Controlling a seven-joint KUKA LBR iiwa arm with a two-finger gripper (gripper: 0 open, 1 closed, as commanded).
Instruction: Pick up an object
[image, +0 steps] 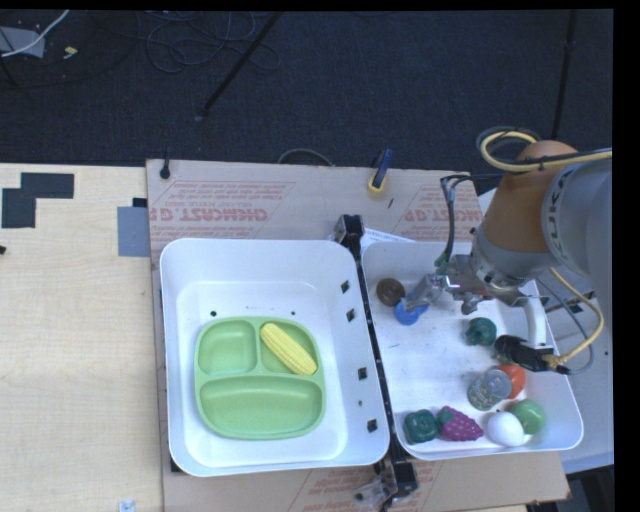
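Note:
In the right bin (440, 455), my gripper (428, 294) hangs low over the upper left part, reaching in from the right. A small blue object (408, 313) lies right at its tip, touching or nearly touching it. A brown round object (390, 291) sits just left of the tip. Further right lies a teal object (481, 331). Along the bin's front are a dark green piece (421, 425), purple grapes (459, 424), a white egg (506, 429), a green ball (529, 414), a grey can (490, 388) and an orange piece (514, 377).
The left bin (180, 300) holds a green divided plate (255, 405) with a yellow corn cob (288, 349) in its upper right compartment. A black divider (365, 330) runs between the bins. Cables (560, 350) trail off the arm at the right.

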